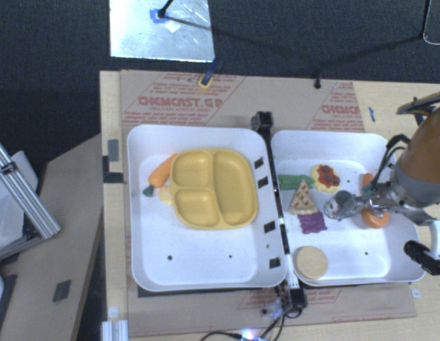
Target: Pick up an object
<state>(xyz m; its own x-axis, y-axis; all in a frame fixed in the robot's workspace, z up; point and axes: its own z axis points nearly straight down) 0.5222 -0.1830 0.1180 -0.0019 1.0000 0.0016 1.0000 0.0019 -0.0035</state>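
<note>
Two white bins side by side: left bin (145,261) holds a yellow divided plate (209,188) with a carrot (162,170) touching its left edge. The right bin (348,261) holds the toy food, likely scattered as pick targets. The gripper (342,206) hangs low there, just right of the pizza slice (302,197) and purple piece (313,223), arm covering an orange item (376,219); can't tell its opening or any hold.
</note>
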